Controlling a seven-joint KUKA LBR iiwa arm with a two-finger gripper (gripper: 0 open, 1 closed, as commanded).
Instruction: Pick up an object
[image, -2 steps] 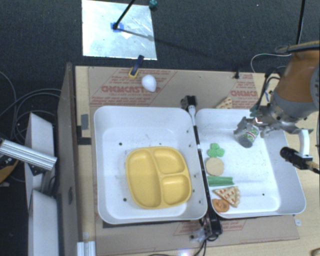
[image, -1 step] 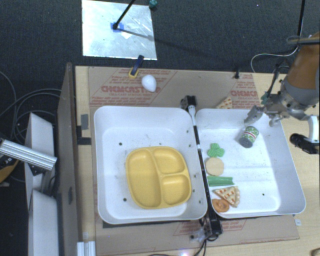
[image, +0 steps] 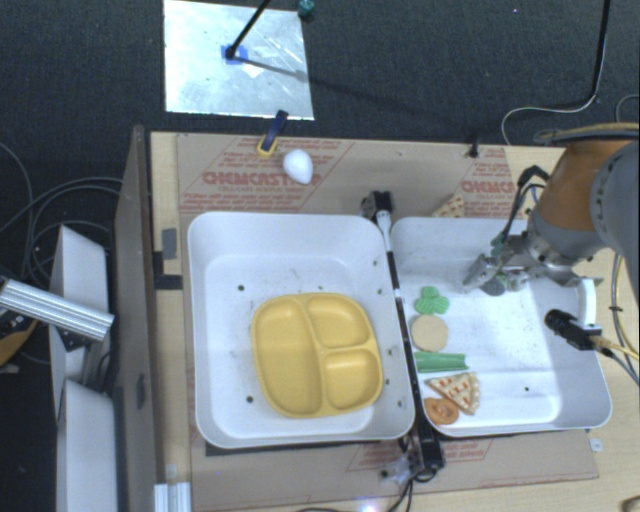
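So the gripper (image: 482, 272) sits over the back part of the right bin (image: 570, 400), pointing toward the divider, and honestly I can't tell if it's spread or closed, it's just a grey blur at this size. Nothing looks caught in it as far as I can see. The stuff worth picking is all lined up along the left wall of that bin: a green leafy piece (image: 432, 300), a tan round cracker-looking disc (image: 430, 332), a green bean-like strip (image: 440, 360), a triangular sandwich wedge (image: 455, 387) and an orange-red slice (image: 440, 410). That's five little food toys, one of each, and the last three are touching or nearly so. What could go sideways: they're flat and hugging the wall, so I'd guess a finger could hit the rim or the divider (image: 398, 300) and just push a piece along instead of closing on it. The disc and the slice look thin enough to slip out. The crowded front ones might get nudged together too. The left bin (image: 225, 260) has one yellow divided tray (image: 318, 352) with three compartments, well away from the gripper. Outside the bins there's one white egg-like thing (image: 297, 165) on the cardboard (image: 220, 180). Two bins total.
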